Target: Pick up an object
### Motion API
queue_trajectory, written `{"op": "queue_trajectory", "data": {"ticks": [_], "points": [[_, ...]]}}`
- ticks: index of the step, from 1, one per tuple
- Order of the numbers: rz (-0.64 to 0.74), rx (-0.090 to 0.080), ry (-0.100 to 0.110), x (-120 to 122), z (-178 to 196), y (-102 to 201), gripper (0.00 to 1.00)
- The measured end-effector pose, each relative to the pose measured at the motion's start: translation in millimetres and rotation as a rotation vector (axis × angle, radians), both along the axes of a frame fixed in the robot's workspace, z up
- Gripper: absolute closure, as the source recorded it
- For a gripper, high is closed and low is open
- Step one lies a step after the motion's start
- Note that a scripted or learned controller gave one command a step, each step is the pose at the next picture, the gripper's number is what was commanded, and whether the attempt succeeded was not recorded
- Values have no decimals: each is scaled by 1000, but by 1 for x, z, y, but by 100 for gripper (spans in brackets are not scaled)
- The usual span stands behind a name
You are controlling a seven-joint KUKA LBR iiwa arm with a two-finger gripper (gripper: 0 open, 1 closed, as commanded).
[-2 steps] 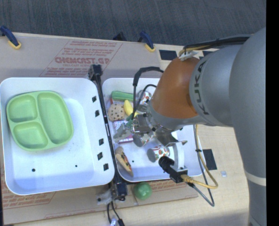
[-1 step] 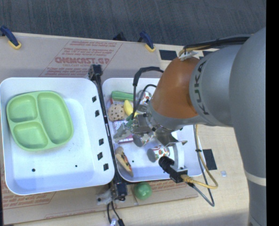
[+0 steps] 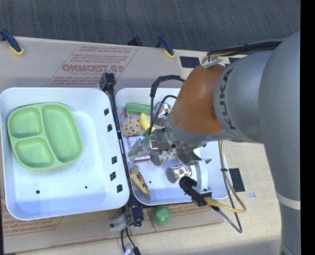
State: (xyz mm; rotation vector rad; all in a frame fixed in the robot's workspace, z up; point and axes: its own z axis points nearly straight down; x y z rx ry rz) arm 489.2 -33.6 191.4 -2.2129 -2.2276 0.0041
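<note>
Camera view: gripper (image 3: 158, 149) sat low in the right bin (image 3: 216, 182), near its left wall, amid small clutter; fingers hidden, can't tell their state. Arm (image 3: 237, 100) came in from right, orange band (image 3: 200, 102) over bin's centre, wrist bent down. Green cylinder (image 3: 138, 108) lay at far edge, long axis left-right. Green divided plate (image 3: 44, 136) in left bin's (image 3: 56, 195) far-left corner.

The arm (image 3: 226, 100) is crowding the right bin (image 3: 163, 195), toys (image 3: 136, 126) bunching along its left wall; the left bin's (image 3: 56, 195) near half is lying open.
</note>
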Motion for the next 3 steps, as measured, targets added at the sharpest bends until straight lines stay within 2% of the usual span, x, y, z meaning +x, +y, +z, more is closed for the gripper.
{"op": "queue_trajectory", "data": {"ticks": [1,2,3], "points": [[0,-13,-38,35,-76,-59,0],[6,-16,-44,37,-63,-60,100],[-3,0,-4,4,32,-73,100]]}}
